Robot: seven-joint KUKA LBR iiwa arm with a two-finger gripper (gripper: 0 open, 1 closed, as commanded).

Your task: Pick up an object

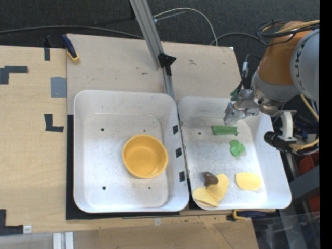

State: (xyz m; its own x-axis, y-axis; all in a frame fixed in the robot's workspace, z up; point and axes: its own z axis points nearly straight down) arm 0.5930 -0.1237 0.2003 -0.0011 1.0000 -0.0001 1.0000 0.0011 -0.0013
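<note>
A pale wooden desk [31,139] is marked with grey tape patches [58,86]. Dark carpeted floor [62,7] is seen beyond, crossed by cables [207,22].

At the frame's right the gripper [232,114] hangs over the right bin [270,154], just above a flat green piece [224,130], while a yellow bowl [145,156] sits in the left bin [93,139].

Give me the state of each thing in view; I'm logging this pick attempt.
Yellow bowl: upright, in the left bin.
Green stick: lying flat in the right bin, just below the end effector.
Green lump: loose, untouched.
Yellow pieces: lying flat.
Brown lump: beside a yellow piece.
</note>
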